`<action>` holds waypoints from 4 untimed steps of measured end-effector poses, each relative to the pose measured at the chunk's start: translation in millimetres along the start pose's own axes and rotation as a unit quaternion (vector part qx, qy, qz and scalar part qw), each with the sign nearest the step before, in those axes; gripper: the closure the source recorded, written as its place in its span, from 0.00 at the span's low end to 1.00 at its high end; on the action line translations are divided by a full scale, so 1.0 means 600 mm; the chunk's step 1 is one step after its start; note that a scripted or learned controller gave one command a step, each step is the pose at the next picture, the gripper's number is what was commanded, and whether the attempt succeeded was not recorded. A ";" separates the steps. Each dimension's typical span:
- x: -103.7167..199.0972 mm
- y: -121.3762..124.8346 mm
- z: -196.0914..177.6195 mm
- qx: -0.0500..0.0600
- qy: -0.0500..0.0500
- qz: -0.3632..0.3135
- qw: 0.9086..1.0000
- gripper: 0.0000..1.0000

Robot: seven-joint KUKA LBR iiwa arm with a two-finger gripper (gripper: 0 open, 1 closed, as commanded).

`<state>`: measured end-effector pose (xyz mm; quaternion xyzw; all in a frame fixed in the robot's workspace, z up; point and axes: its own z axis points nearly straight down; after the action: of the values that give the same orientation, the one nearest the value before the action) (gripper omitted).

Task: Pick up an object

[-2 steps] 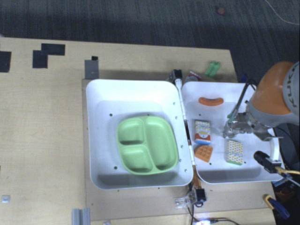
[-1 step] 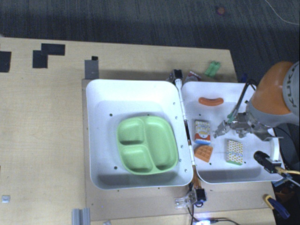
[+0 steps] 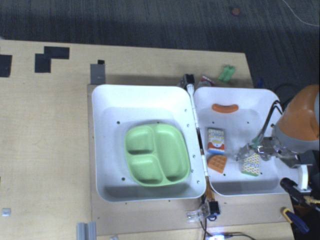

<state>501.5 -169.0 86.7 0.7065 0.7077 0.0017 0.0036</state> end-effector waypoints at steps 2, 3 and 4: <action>0.067 -0.020 -0.207 0.001 0.001 -0.001 1.000 1.00; 0.068 -0.019 -0.223 0.000 0.001 -0.003 1.000 1.00; 0.069 -0.016 -0.241 -0.002 0.001 -0.006 1.000 1.00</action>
<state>490.9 -127.4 230.9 0.7023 0.7118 0.0040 0.0048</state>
